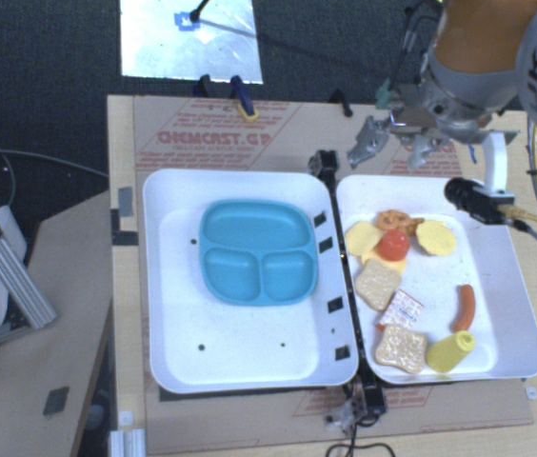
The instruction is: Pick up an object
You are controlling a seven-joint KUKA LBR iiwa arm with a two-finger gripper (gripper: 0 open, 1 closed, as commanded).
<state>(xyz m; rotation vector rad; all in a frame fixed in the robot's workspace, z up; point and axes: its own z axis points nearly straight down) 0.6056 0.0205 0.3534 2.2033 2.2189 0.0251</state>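
Hovering over the far edge of the right bin (508, 298), the gripper (394, 149) is seen with its 2 fingers spread apart and nothing between them; it touches none of the loose items. All the candidate objects for picking lie in the right bin, near of the gripper. At the far side of this cluster sits an orange pretzel-shaped piece (394, 221), with a red tomato-like piece (394, 245) just near of it, resting on a pale yellow slice (361, 239). A round yellow chip (436, 238) lies just right of the tomato-like piece. Nearer the camera, along the bin's left wall, come a tan bread slice (376, 285), a small red-and-white packet (403, 308) touching it, and a 2nd bread slice (401, 348) at the near edge. A red sausage (465, 307) lies toward the right, apart from the packet, and a yellow fruit-like piece (449, 351) rests just near of it. The left bin (169, 288) holds 1 blue tray (254, 252) with 3 compartments, lying flat at its centre. Both bins rest on a brown printed board (213, 133).
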